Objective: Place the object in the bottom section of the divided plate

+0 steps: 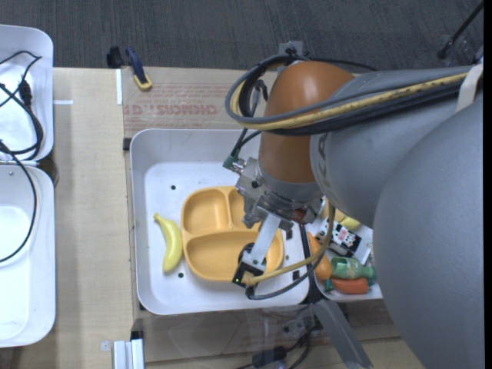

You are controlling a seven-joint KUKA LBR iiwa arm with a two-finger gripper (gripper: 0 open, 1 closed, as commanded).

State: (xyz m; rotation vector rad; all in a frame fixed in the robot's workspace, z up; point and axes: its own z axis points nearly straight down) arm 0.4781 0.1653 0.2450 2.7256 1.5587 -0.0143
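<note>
A yellow divided plate (219, 241) lies in the middle white bin (154, 175), with two small sections at the top and one wide section at the bottom. Left of the plate, on the bin floor, lies a yellow banana (171, 244). My gripper (265, 217) hangs over the plate's right side, at the divider between the upper and lower sections. The wrist and orange band hide what is beneath it, and I see nothing held.
Toy foods sit in the right bin (350, 294) beside the arm: a carrot (352, 285), a green piece (350, 267), an orange piece (323, 267) and a black-and-white item (344, 241). A white tub with black cables (19, 129) stands far left. A small clamp (137, 69) lies on the cardboard.
</note>
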